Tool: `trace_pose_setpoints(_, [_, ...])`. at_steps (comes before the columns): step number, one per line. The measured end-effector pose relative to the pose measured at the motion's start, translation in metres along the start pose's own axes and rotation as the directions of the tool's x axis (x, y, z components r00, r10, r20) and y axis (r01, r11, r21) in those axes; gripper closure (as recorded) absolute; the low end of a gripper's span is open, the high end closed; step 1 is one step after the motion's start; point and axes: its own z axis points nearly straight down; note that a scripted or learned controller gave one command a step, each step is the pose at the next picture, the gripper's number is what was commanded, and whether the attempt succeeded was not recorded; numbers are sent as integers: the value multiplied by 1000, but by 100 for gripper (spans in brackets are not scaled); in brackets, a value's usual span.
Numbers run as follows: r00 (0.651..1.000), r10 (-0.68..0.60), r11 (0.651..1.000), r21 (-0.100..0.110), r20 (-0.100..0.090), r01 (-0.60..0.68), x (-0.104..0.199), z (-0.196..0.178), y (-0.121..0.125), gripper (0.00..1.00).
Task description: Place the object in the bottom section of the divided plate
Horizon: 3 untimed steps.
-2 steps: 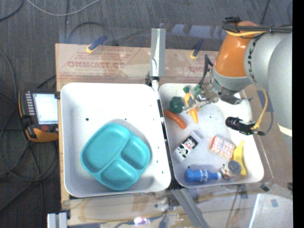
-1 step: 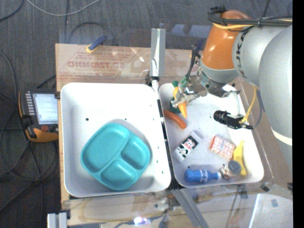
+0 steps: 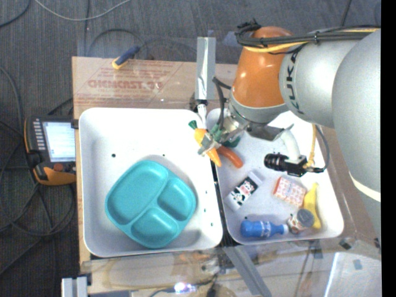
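Camera view: gripper (image 3: 209, 142) hangs over the bins' shared edge, closed on an orange carrot (image 3: 224, 156). Teal divided plate (image 3: 151, 204) in left bin (image 3: 93, 166) holds nothing; transfer left to do. Right bin: blue bottle (image 3: 261, 229), banana (image 3: 313, 204), cow-print box (image 3: 244, 191); path looks open

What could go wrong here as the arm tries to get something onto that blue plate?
The gripper sits over a tangle of orange and green things at the edge between the bins, so it might grab the wrong one or snag two. I can't tell if it holds anything, so the try may come up empty. The blue plate lies tilted in the left bin, so a dropped thing could land in the wrong section.
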Motion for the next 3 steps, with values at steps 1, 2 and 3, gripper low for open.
trace_pose_setpoints(1, [971,-238,971,0,0,238,69,0,5,100])
trace_pose_setpoints(2, [942,-336,942,0,2,336,128,-14,18,100])
trace_pose_setpoints(3, [942,-336,942,-1,1,336,128,-14,18,0])
